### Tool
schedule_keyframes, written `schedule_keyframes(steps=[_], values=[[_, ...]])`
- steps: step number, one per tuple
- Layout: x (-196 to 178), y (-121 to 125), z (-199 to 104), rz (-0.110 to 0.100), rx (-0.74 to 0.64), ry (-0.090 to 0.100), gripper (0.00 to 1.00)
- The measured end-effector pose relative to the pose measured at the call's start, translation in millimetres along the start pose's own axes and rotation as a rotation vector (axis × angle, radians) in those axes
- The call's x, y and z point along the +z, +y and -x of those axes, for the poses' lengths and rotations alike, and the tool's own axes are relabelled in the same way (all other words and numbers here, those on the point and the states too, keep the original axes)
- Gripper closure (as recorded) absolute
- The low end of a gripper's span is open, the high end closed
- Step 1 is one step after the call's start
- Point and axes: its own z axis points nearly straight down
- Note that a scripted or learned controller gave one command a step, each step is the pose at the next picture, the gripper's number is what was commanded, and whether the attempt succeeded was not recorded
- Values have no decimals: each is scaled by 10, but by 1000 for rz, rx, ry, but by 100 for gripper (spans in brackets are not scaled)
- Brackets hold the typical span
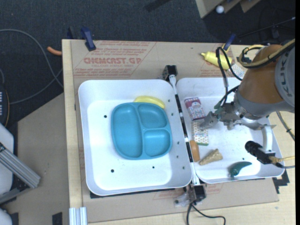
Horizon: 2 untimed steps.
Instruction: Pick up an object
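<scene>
Camera view, nearest the front rim of the right bin [206, 89]: a teal curved piece [240, 168], smooth and glossy like plastic, lies alone. Just behind it and to the left rests a tan cone [211, 157] with a rough waffle look, its tip pointing toward the teal piece. A small orange block [194, 150] sits against the wall between the bins.

Further back lies a flat patterned packet [200, 136], pale with small coloured dots. The gripper [209, 121] hangs just beside its far right corner; whether it is spread or closed cannot be told, and nothing is seen in its grasp. Beyond it lies a dark red packet [193, 108], flat and rectangular.

The left bin [98, 139] holds a blue three-part plate [140, 129], matte with rounded corners, and a yellow curved thing [150, 100] peeks out at its far edge.

Both bins rest on a pale wooden bench [117, 57] printed with red lettering, with a blue clamp [87, 38] at its far left corner. Dark carpet [33, 13] lies around it.
</scene>
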Motion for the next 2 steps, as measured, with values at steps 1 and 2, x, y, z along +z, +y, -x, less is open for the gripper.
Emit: schedule_keyframes(steps=[1, 2], values=[[458, 480, -51, 10, 0, -2, 0], [487, 1104, 28, 5, -1, -2, 0]])
